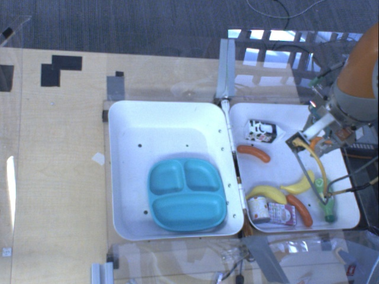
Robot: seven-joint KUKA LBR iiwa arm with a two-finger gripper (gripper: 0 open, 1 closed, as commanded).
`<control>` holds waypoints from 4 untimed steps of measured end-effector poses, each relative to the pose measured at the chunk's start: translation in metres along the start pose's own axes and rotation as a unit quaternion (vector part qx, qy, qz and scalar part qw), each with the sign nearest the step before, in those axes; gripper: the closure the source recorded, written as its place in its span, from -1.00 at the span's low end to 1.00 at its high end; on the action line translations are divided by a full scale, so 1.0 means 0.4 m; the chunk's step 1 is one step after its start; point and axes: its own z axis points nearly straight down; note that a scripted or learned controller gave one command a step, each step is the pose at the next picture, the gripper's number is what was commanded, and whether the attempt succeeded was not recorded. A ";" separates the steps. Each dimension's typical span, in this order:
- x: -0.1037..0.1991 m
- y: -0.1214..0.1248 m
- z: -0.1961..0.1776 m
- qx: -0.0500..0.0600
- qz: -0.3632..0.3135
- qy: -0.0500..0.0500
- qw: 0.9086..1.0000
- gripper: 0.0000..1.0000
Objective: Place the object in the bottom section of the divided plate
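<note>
The blue divided plate (187, 195) lies in the left bin (127, 158), toward its front; the plate's wide bottom section faces the front edge and has nothing in it. My gripper (312, 165) hangs over the right side of the right bin (284, 114), above a yellow banana (298, 186) and a green object (327, 208). A sausage (253, 153), a black-and-white packet (262, 131), a second banana (266, 192), a small can (258, 209), a pink box (282, 213) and another sausage (300, 209) also lie in the right bin. I see nothing held in the gripper.
A raised divider (233, 158) separates the two bins. The grey and orange arm (355, 81) comes in at the upper right. Cables and brackets sit along the right bin's right and front edges.
</note>
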 end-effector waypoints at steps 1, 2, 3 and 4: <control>0.021 -0.037 0.011 0.000 -0.007 0.000 1.000 1.00; 0.069 0.061 -0.066 -0.001 -0.101 0.000 0.995 1.00; 0.066 0.022 0.003 0.000 -0.075 0.000 0.997 1.00; 0.066 0.077 0.197 0.000 -0.139 0.000 0.990 1.00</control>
